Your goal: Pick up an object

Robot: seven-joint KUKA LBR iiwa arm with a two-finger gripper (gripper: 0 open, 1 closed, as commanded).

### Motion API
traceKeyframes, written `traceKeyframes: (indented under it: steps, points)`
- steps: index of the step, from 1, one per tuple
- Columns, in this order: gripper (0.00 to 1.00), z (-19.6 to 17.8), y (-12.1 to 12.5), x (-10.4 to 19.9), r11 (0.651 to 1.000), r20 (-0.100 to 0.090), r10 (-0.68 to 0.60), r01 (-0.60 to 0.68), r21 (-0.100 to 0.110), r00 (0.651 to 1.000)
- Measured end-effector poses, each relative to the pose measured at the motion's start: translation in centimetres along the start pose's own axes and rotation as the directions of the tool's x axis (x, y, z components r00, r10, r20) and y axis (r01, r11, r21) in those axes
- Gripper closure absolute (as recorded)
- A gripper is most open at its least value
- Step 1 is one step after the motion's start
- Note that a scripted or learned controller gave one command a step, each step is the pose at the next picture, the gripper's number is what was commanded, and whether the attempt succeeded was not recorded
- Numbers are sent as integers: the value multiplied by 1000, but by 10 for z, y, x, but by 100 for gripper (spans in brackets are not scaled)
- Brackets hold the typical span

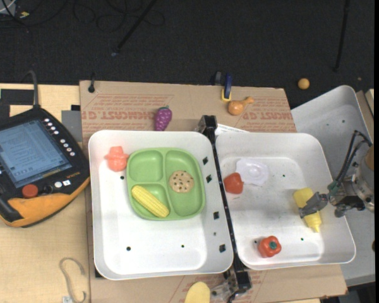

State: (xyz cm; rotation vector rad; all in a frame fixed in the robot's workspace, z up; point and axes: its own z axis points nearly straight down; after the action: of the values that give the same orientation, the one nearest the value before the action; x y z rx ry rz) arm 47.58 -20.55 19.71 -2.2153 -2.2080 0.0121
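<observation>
The right bin holds a yellow toy near its right side, a red tomato-like piece at its left, a clear plastic piece beside that, and a red pepper with a green top at the front. My gripper reaches in low over the bin's right wall. Its grey tip lies across the yellow toy, so part of the toy is hidden. Whether the toy is gripped cannot be made out.
The left bin carries a green divided plate with corn and a cookie, plus a pink toy. On the cardboard behind lie purple grapes and an orange gourd. A control pendant sits left.
</observation>
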Motion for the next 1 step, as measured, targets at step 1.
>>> traceKeyframes:
  steps: [1]
  points:
    - [0, -7, 3, 0, 1000, 3, -2, 2, -12, 1000]
